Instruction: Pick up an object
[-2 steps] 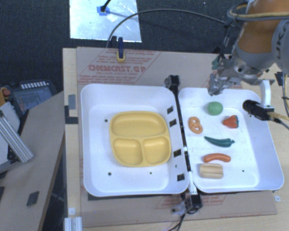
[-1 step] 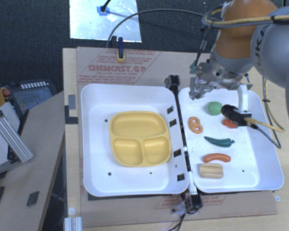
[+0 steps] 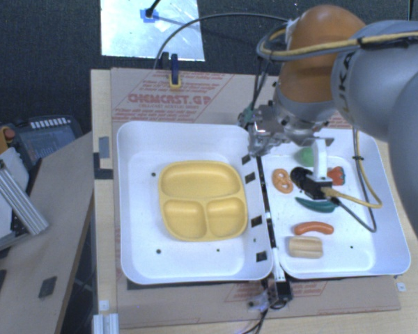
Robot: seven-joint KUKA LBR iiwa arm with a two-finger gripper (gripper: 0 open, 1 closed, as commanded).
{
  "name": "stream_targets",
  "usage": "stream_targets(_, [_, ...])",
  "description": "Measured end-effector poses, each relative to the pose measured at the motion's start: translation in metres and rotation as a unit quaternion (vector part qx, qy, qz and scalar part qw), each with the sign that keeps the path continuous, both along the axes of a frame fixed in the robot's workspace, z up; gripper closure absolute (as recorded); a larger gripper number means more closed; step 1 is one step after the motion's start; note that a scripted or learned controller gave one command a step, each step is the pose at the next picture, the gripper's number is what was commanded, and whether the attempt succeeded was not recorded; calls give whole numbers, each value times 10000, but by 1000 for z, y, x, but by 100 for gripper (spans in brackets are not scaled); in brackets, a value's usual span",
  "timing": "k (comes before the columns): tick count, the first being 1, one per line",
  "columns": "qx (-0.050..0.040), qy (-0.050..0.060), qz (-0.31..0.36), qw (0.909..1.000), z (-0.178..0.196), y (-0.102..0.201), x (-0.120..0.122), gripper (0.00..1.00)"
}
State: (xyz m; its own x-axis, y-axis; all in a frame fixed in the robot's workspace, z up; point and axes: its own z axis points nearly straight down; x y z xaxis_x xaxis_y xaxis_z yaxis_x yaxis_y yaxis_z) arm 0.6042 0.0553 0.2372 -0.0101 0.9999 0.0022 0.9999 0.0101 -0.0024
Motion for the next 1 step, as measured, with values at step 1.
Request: stream_targets(1, [2,-10,-3,10000,2,45,-11,100])
